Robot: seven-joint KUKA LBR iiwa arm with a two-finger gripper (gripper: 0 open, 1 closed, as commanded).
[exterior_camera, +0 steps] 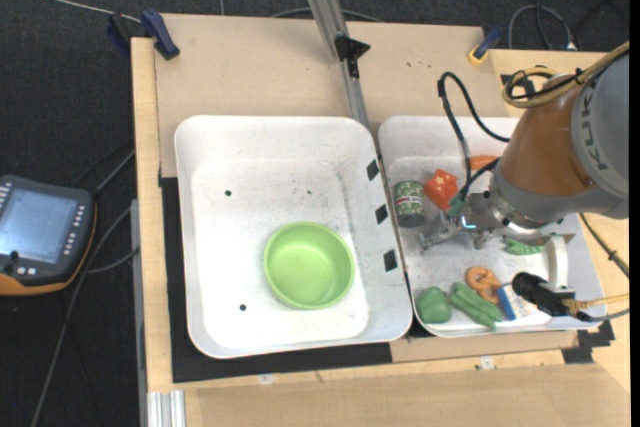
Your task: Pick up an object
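Camera view: arm (pixel 545 165) comes in from the right and sits low over the right bin (pixel 400 130)
gripper (pixel 440 233) is down near the bin's middle, on the left half, tip just above the bin floor; can't tell whether it's open or closed from this angle
candidate objects are all in the right bin:
- small dark-green can (pixel 407 200), upright, by the bin's left wall, just up-left of the gripper, close but apart
- red-orange block (pixel 441 187), just right of the can, directly above the gripper
- green lump (pixel 433 305), at the front-left corner
- green pod (pixel 475 305), lying beside the lump along the front wall
- orange ring (pixel 481 279), just behind the pod

left bin (pixel 200 215) holds a green bowl (pixel 309 264), upright, toward the front, well apart from the gripper
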